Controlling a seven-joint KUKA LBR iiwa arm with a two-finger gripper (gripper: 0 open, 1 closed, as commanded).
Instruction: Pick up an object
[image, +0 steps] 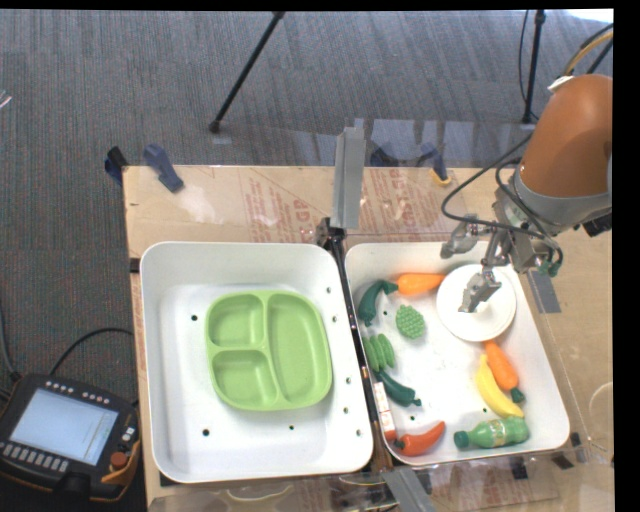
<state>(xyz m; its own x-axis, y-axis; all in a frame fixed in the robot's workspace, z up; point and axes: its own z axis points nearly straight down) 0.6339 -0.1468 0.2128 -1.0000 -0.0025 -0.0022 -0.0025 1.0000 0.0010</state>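
Note:
The right bin (545, 345) holds several toy foods. Among them are a white round plate (502, 316), an orange carrot (418, 283), a ridged green piece (409, 321), a yellow banana (494, 392), a second orange carrot (501, 365), a green bottle (492, 434) and a red chili (420, 438). My gripper (480, 295) hangs over the left part of the white plate, in the bin's back right area. I see nothing held in it. The arm's orange band sits above it at the right.
The left bin (170, 290) carries a light green divided tray (268, 350). Dark green vegetables (372, 297) lie along the right bin's left wall. A metal post (348, 185) rises behind the bins' shared edge. A teach pendant (65, 430) lies at bottom left.

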